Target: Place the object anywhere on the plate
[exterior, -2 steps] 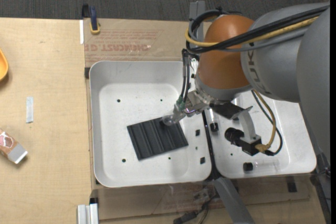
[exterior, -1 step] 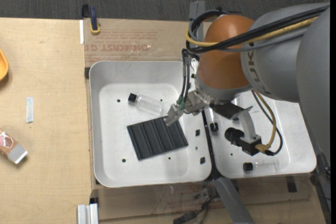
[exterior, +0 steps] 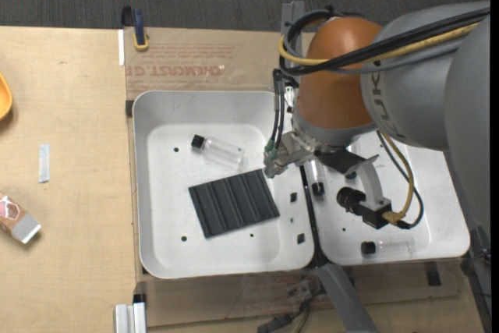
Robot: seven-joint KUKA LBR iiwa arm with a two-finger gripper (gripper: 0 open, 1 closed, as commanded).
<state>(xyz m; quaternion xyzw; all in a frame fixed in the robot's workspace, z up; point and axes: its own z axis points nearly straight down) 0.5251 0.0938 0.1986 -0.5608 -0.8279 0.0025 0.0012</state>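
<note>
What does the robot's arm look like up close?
The arm is big, smooth and grey, with a round shiny orange band above the wrist. Yellow and black cables loop around it. The small metal gripper carries black boxy parts beside it.

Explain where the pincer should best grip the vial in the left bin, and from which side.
Grip the vial across its clear middle, coming straight down. It lies flat on its side, long axis running left-right at a slight slant, black cap at the left, so fingers should probably close across its narrow width.
</note>
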